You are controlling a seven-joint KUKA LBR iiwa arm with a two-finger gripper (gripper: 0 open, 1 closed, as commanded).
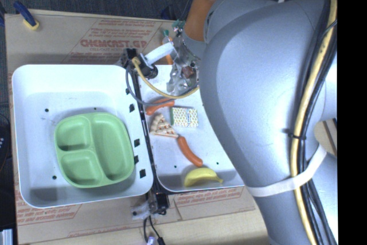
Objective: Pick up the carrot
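The carrot, a thin orange piece, lies in the right bin close to its left wall, about midway along. My gripper hangs over the far end of that bin, a short way beyond the carrot and slightly to its right. It is apart from the carrot. The big grey arm covers the bin's right half.
Near the carrot lie a tan wedge-shaped toy, a checkered block, an orange-red sausage-like piece and a yellow banana. The left bin holds a green divided plate. A cable runs along the wall between the bins.
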